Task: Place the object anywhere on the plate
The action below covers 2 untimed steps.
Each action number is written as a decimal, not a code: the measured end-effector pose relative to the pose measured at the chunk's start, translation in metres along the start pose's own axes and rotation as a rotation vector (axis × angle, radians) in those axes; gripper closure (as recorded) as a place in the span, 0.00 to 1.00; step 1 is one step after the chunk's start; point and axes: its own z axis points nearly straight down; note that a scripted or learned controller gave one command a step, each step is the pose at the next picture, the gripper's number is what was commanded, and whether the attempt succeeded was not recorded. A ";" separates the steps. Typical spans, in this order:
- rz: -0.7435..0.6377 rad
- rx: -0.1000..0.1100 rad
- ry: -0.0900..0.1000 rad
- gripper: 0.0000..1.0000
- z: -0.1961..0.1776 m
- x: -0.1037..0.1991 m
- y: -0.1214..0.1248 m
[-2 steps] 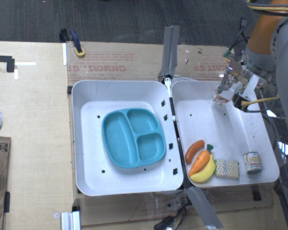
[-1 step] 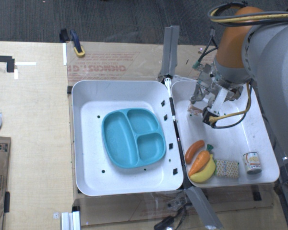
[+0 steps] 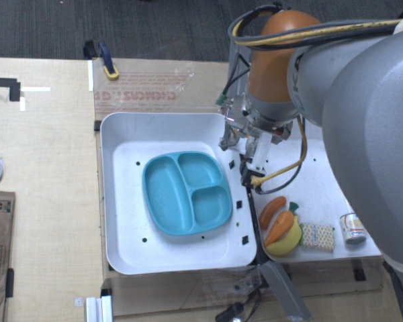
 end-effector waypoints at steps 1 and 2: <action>-0.050 0.000 -0.001 1.00 -0.033 0.005 -0.069; -0.050 -0.001 -0.001 0.00 -0.033 0.005 -0.069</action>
